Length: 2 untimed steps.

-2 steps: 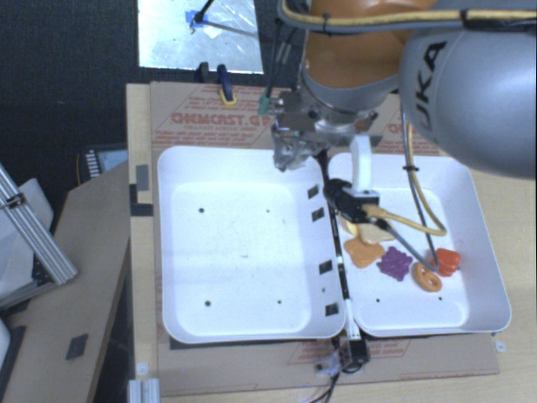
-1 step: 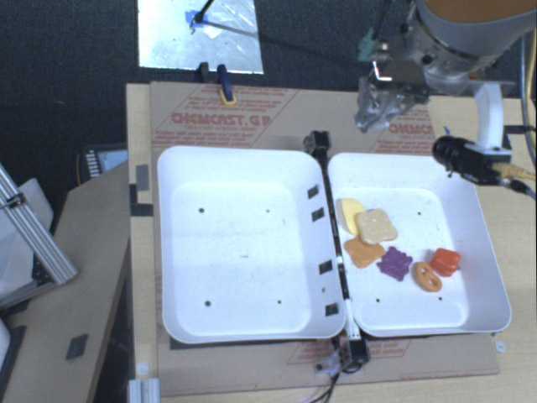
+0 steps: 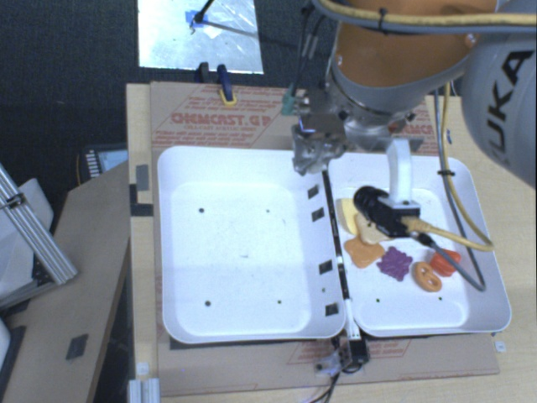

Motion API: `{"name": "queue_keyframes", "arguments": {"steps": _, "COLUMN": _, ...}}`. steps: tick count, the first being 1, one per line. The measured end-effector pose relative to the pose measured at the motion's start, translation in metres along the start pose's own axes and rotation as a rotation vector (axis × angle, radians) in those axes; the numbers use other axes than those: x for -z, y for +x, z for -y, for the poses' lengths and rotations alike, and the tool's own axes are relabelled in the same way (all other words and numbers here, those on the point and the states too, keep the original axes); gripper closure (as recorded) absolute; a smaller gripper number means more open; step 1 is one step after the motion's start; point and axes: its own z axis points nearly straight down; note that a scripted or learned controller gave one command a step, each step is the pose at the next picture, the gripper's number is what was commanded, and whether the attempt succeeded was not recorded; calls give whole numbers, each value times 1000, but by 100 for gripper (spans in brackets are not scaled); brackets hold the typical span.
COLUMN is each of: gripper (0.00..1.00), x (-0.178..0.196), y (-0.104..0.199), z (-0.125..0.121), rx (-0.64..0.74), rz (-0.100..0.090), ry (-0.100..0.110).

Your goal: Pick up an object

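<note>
Nearest, at the bottom of the frame, the pale wooden desk point(image 3: 101, 309) carries a brown cardboard sheet with red lettering point(image 3: 220, 117), and on it sit the left shallow white plastic bin point(image 3: 235, 250) and the right shallow white plastic bin point(image 3: 403, 309), side by side. The objects to pick lie in the middle of the right bin: an orange ring point(image 3: 427, 278), a knobbly purple piece point(image 3: 394, 264) just left of it, a red-orange piece point(image 3: 445, 261) just to the right, a flat orange slab point(image 3: 364, 252), and a pale yellow strip point(image 3: 347, 216) farther up. Beyond them the grey metal gripper point(image 3: 315, 164) hangs over the far end of the seam between the bins, apart from every piece; whether it is open or closed cannot be told. At the upper left lies a crinkled silver foil sheet point(image 3: 201, 23).
</note>
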Motion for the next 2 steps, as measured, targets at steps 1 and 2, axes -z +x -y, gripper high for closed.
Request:
{"name": "queue_keyframes", "arguments": {"steps": 1, "gripper": 100, "x": 32, "y": -40, "z": 38, "rx": -11, "rz": 0, "ry": -9}}
{"name": "queue_keyframes", "arguments": {"steps": 2, "gripper": 100, "x": 119, "y": 13, "z": 27, "rx": -2, "rz": -4, "ry": -15}}
